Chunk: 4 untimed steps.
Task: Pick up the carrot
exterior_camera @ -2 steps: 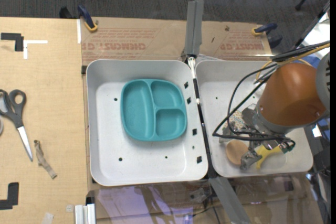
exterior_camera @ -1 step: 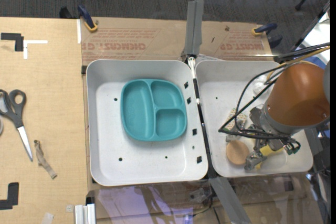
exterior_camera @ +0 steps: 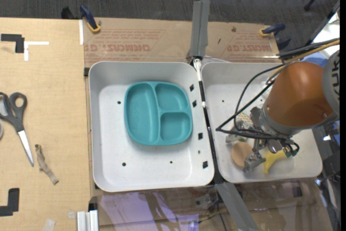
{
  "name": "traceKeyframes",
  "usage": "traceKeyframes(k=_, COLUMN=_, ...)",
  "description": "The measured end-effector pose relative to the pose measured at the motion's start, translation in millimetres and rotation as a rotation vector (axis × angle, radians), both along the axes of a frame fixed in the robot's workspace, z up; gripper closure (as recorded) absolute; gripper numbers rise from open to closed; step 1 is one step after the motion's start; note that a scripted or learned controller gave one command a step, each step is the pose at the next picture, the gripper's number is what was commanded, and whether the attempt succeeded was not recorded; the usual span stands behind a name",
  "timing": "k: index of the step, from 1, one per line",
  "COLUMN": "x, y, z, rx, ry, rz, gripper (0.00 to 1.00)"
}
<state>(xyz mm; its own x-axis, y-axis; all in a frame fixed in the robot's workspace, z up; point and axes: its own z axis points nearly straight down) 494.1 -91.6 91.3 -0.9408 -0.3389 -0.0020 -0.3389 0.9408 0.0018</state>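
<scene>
From above, I see two shallow white bins side by side on my bench. The left bin (exterior_camera: 102, 127) holds a teal divided plate (exterior_camera: 159, 113) with three compartments, sitting near its center.

My arm (exterior_camera: 300, 96) reaches in from 3 o'clock, its orange band covering much of the right bin (exterior_camera: 216, 100). The gripper (exterior_camera: 253, 162) hangs low over that bin's 6 o'clock area, among a small cluster of objects. I cannot tell its state from this angle.

Just beside the gripper at 9 o'clock lies a rounded tan-orange piece (exterior_camera: 239, 155); I cannot tell whether this is the carrot. A yellow object (exterior_camera: 273, 160) lies just beside the gripper at 3 o'clock.

Far left, at 9 o'clock on the cardboard-covered bench, lies a pair of scissors (exterior_camera: 18, 121).
</scene>
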Motion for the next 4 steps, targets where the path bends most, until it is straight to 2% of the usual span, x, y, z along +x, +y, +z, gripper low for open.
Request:
traceKeyframes(k=1, x=8.8, y=-82.9, z=0.2, rx=-0.001, ry=-0.001, rz=-0.207, gripper=0.00)
traceKeyframes(k=2, x=-11.7, y=-6.7, z=-0.2, rx=0.000, ry=0.002, rz=-0.015, gripper=0.00)
traceKeyframes(k=3, x=17.4, y=-4.4, z=-0.2, rx=-0.001, ry=0.001, rz=-0.434, gripper=0.00)
traceKeyframes(k=4, x=28.9, y=0.4, z=-0.2, rx=0.000, ry=0.001, rz=-0.449, gripper=0.00)
